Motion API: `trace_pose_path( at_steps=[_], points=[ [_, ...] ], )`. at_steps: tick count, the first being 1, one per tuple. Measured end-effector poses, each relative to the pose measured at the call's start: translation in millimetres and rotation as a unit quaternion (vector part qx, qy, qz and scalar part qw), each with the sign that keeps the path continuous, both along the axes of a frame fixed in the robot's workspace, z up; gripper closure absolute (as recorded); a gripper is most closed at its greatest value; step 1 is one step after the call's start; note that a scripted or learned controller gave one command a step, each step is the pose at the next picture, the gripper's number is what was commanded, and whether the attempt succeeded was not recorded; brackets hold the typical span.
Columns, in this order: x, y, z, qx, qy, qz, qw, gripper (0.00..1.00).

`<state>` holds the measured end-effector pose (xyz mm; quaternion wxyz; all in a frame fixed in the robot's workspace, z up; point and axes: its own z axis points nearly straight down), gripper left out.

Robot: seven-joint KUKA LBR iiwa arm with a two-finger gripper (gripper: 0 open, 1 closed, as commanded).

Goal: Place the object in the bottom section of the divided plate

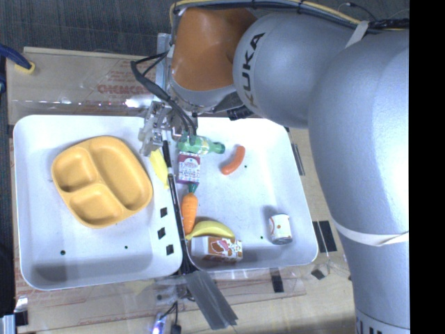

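Arm: we see the grey KUKA arm (327, 82) reaching in from the right, its orange band (201, 47) above the far edge of the bins.
Hand: the hand (156, 134) hangs at the far end of the seam between the two bins; we cannot tell whether it is released or clenched, and we see nothing clearly held in it.
Divided plate: the yellow divided plate (102, 179) lies in the left bin (42, 256), tilted in the view, with three sections.
Yellow piece: a slim yellow object (160, 167) lies just below the hand, at the left bin's right edge beside the plate; we take it for the task's thing but cannot be sure.
Right bin: the right bin (292, 207) holds the rest.
Green bottle: a green bottle (198, 145) lies near the hand, at the far left corner.
Small carton: a red and white carton (188, 168) sits just below the bottle.
Carrot: a carrot (188, 211) lies below that carton, along the seam.
Banana: a banana (211, 229) curves just below the carrot's tip.
Brown box: a brown box (222, 249) touches the banana at the near edge.
Sausage: an orange-red sausage (233, 159) lies apart, mid-bin.
Cup: a small white cup (280, 228) stands near the right wall.
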<state>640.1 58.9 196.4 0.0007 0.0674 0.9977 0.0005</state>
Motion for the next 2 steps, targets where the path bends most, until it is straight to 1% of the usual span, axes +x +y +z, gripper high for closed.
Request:
trace_pose_path(
  at_steps=[1,2],
  points=[
    [8,-25,34,-0.0010,0.000,-0.044,0.9991,1.00],
    [-59,-71,6,-0.0008,0.002,-0.020,0.9998,1.00]
  ],
)
